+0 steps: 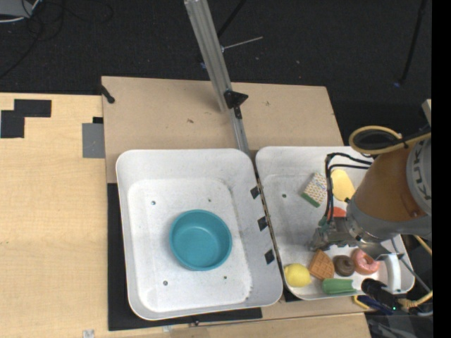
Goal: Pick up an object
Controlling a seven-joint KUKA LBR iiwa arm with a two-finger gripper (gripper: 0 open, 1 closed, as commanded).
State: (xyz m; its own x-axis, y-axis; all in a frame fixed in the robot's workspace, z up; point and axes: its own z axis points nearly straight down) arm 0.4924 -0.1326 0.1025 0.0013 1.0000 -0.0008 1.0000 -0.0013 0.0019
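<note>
My gripper (324,239) is low inside the right bin (282,171), under the orange-banded wrist. Just below it lies an orange waffle-patterned piece (322,264). Next to that are a brown doughnut (344,265) and a pink doughnut (366,261). A yellow lemon (297,274) and a green piece (338,286) sit at the bin's near edge. Farther back lie a small speckled packet with a green edge (314,189) and a yellow oblong piece (342,184). A red-orange piece (339,213) is partly hidden by the arm.
The left bin (141,171) holds a teal bowl (201,239). Black clips (262,222) join the two bins along the divide. A slanted metal rail (211,48) rises behind the bins. Cables (370,139) loop at the arm's back.
</note>
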